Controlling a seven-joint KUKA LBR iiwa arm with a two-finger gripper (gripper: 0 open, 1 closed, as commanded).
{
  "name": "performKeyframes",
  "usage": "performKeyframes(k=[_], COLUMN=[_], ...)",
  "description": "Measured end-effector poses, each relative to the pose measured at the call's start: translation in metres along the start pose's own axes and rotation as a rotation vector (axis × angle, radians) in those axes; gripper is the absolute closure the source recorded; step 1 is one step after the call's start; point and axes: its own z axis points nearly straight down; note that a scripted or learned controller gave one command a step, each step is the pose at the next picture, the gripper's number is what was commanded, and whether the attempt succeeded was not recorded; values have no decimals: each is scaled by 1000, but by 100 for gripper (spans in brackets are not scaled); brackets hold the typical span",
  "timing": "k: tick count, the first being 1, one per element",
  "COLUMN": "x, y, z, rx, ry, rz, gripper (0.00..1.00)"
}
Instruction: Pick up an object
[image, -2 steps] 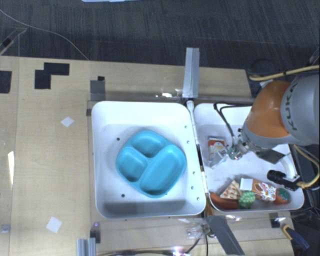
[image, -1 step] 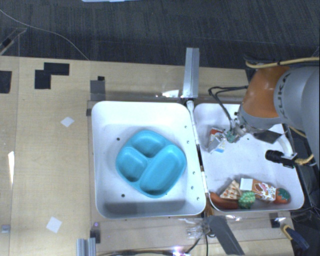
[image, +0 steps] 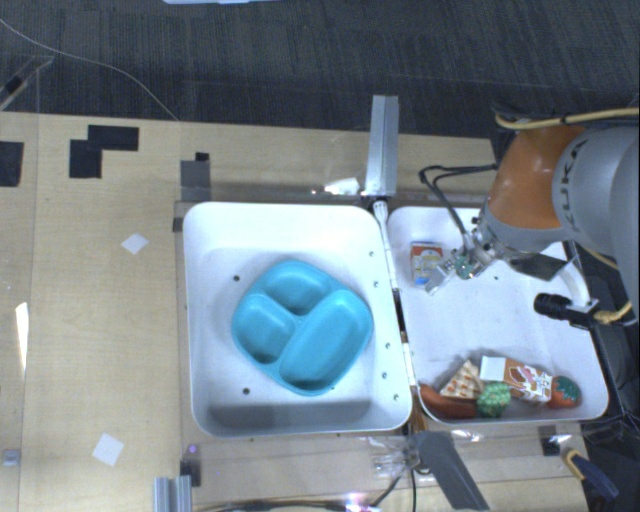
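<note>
Arm (image: 560, 190): grey, orange band, entering from 3 o'clock over the right bin (image: 520, 320).
Gripper (image: 462, 264): low at the bin's 11 o'clock; whether shut or apart, cannot tell.
Packet (image: 426, 262): small, red and white, flat, at the bin's 11 o'clock, just beside the gripper tip; not seen between the fingers.
Handling: probably light, thin, crinkly and slippery; best pinched across its short width, near the middle.
Toy food (image: 500, 388): cluster at the bin's 6 o'clock; a sausage, a green broccoli, printed packets, a red-and-green piece; likely hard, smooth plastic.
Left bin (image: 210, 300): white, shallow, rounded corners.
Plate (image: 302, 326): blue, three compartments, glossy, rigid, centred in the left bin.
</note>
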Motion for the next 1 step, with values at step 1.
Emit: performKeyframes(k=[1], x=[4], y=[31], z=[-85], rx=[10], ry=[8], rz=[66], gripper=[100])
